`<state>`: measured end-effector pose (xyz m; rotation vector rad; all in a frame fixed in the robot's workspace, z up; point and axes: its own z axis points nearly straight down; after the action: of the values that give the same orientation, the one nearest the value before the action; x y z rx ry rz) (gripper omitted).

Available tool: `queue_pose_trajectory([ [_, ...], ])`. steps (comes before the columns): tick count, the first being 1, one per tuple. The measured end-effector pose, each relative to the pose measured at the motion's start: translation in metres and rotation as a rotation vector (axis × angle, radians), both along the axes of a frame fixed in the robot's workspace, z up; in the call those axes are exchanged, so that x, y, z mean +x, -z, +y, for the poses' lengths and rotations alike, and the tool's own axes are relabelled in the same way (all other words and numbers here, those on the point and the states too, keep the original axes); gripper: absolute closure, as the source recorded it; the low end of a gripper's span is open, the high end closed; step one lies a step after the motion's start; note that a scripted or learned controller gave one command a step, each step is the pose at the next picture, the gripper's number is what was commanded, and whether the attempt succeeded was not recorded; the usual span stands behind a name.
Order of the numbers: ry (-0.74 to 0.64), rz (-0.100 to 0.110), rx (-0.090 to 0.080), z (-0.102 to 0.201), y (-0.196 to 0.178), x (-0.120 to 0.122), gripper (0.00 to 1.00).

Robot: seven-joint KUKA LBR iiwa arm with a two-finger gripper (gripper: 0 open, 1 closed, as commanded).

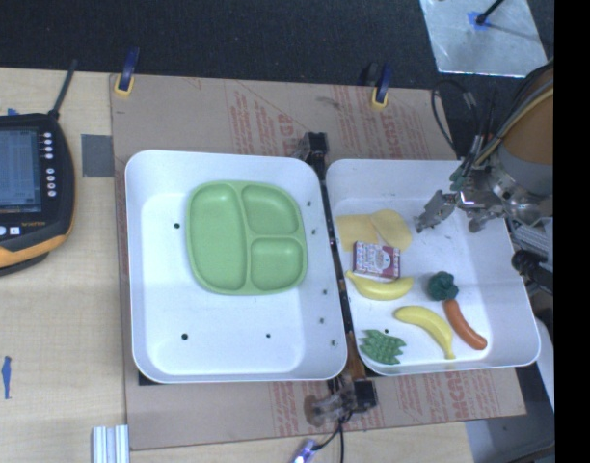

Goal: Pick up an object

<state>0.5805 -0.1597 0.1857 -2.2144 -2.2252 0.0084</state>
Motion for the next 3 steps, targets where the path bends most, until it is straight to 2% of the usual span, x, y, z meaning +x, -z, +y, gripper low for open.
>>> queue_pose_trajectory([
  [1,0.0,0.0,0.002,-0.026,0.094,-0.044,0.0],
  [2,-0.003,0.001,0.0,-0.027,0.083,-0.044,1.0],
  [3,-0.003,0.001,0.0,-0.027,0.083,-0.044,0.0],
])
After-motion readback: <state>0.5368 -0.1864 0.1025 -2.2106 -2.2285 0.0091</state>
